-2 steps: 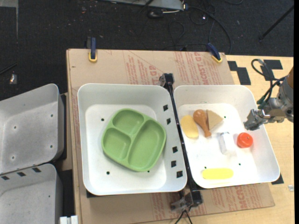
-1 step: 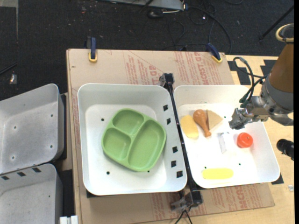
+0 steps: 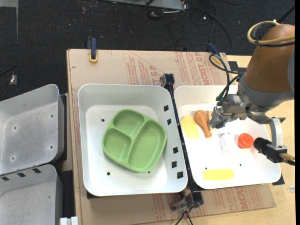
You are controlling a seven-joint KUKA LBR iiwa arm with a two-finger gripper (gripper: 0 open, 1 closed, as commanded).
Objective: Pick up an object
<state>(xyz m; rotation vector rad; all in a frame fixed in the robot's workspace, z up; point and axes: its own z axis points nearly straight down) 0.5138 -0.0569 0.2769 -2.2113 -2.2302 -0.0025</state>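
Gripper (image 3: 220, 117) sits low in the right bin (image 3: 262, 177), at approx 9 o'clock of the arm's wrist, tips down near the bin floor. Can't tell its state from this angle — the gripper body hides it.

Nearest candidate obj: the drumstick toy (image 3: 202, 122), tan/orange, just beside the gripper at its 9 o'clock, maybe touching, can't say for sure. Long axis runs approx 11-to-5 o'clock, fat end up at 11, thin end toward 5. Nothing visibly between the tips, so I judge no grasp yet. Next move likely turns on that: a short shift toward 9 o'clock w/ the closing line set across the drumstick's axis, not along it.

Other contents of the right bin: pale yellow oval piece (image 3: 190, 127) touching or just beside the drumstick at its 9 o'clock; small clear/white piece (image 3: 224, 142) at 6 o'clock of the gripper; red round obj (image 3: 245, 140) at approx 4 o'clock, near; flat yellow strip (image 3: 218, 174) at 6 o'clock, well apart, long axis 9-to-3.

Left bin (image 3: 89, 172): one green divided plate (image 3: 134, 139), three compartments, tilted, nothing in them.
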